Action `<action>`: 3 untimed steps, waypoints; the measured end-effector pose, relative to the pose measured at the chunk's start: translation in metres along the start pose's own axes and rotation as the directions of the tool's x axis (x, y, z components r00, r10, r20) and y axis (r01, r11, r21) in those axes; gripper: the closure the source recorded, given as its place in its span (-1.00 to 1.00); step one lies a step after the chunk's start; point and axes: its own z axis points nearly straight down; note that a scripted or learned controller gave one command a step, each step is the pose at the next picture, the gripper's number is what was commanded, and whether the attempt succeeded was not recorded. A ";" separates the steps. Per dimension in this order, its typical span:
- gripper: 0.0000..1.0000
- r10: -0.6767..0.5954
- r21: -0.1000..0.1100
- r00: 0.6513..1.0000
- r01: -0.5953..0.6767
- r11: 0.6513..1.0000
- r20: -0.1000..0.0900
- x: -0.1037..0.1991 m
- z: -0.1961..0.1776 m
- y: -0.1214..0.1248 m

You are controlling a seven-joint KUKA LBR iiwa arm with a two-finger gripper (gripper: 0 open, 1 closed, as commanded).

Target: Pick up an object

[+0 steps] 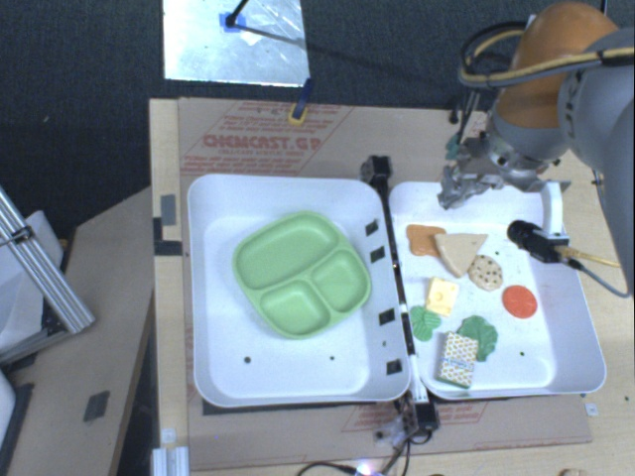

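- Camera view: the arm (580,87) reaches in from the right, and its gripper (458,188) hangs over the far edge of the right bin (571,350), above bare white floor, touching none of the items.
- Whether the jaws stand wide or narrow I cannot tell; the gripper is small and seen from behind at a slant. Nothing shows between them.
- The pickable things all lie in the right bin, loosely clustered, probably so that one grasp can reach any of them. Nearest the gripper are a brown slab (425,239) and a tan wedge (460,250), which touch or overlap.
- Just beside the wedge sits a speckled cookie (485,272); a red disc (520,301) lies a little apart toward the right wall.
- Nearer the camera come a yellow cube (443,295), a small green leaf (427,321), a bigger green clump (479,333) and a patterned packet (458,359), the last two touching.
- The left bin (213,365) holds a green tray (301,272) with three compartments, lying flat and slightly turned.
- Judged from the gripper's place, the slab or wedge is the likeliest target: both flat and low, so hard to pinch from above.
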 end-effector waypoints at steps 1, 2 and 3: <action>1.00 0.003 0.003 1.000 -0.003 1.000 0.001 0.016 0.002 -0.002; 1.00 0.003 0.002 1.000 -0.003 1.000 0.002 0.010 -0.013 0.004; 1.00 0.002 0.002 1.000 -0.002 1.000 0.003 0.011 -0.011 0.010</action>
